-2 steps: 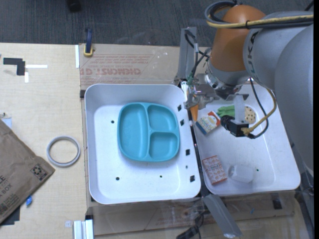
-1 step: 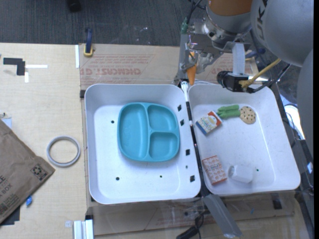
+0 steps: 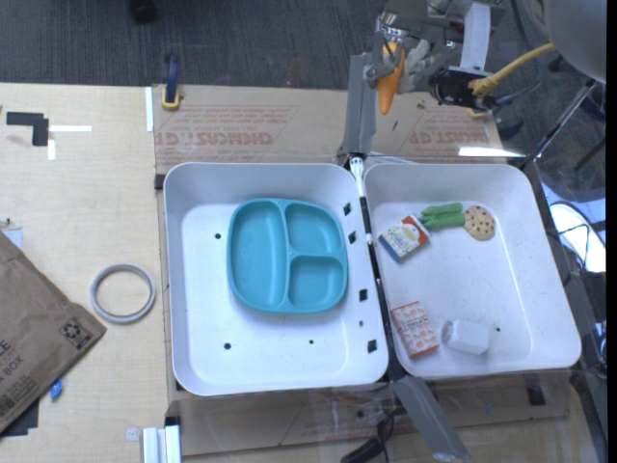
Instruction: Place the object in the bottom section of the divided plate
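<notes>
A teal divided plate (image 3: pixel 260 251) lies in the left white bin (image 3: pixel 193 355), with one long section on its left and two smaller ones on its right. High above the back edge of the bins, my gripper (image 3: pixel 397 64) hangs shut on a small orange carrot-shaped object (image 3: pixel 387 89), which points down between the fingers. The gripper is well behind and to the right of the plate.
The right bin (image 3: pixel 540 287) holds a green vegetable (image 3: pixel 442 215), a cookie (image 3: pixel 479 222), a small carton (image 3: pixel 403 239), a red packet (image 3: pixel 415 329) and a white block (image 3: pixel 468 337). A tape ring (image 3: pixel 122 291) and a brown bag (image 3: pixel 34 340) lie on the bench at left.
</notes>
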`<state>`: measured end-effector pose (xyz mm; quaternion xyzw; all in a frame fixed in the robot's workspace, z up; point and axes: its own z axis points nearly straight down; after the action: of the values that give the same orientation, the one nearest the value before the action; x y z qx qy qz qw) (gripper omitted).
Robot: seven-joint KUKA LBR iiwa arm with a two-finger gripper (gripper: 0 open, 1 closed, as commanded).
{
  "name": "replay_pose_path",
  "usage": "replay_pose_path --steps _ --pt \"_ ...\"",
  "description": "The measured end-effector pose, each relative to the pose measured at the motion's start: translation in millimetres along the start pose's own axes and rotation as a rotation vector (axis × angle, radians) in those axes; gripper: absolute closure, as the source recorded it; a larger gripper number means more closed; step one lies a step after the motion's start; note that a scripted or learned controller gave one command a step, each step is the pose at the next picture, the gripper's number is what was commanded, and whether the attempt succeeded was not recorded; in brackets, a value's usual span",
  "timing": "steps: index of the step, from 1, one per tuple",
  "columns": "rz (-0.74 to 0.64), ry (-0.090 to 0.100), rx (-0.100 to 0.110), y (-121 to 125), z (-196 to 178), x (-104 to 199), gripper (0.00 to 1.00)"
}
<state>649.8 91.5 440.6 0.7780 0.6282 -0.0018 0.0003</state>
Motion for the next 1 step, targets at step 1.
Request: replay_pose_path --steps 1 --pt "0.027 -0.001 0.003 -5.8 1.0 -3.1 1.00"
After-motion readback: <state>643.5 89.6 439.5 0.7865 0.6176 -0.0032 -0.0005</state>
